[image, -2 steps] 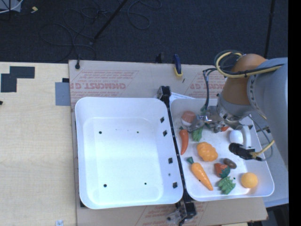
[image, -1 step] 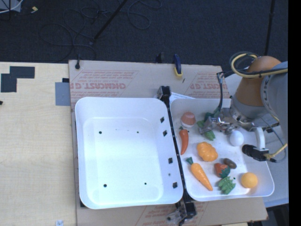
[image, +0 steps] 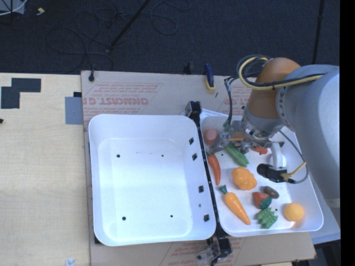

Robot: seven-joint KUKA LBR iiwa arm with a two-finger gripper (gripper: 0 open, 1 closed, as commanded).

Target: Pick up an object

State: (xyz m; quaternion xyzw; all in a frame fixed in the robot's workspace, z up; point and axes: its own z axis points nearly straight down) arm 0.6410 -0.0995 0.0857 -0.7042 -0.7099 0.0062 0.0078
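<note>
Carrots [image: 237, 205] lie closest in my right bin [image: 312, 218]. My gripper [image: 230, 139] is low over the green pod [image: 237, 155]; nothing is picked up yet.

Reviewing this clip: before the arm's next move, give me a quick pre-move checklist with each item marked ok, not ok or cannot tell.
1. Gripper is over the right bin: ok.
2. Object between its fingers: cannot tell.
3. Nearest targets, green pepper and red chili, lie by the gripper: ok.
4. Carrot, orange ball and broccoli lie apart from the arm: ok.
5. Left bin sits beside the right bin: ok.
</note>
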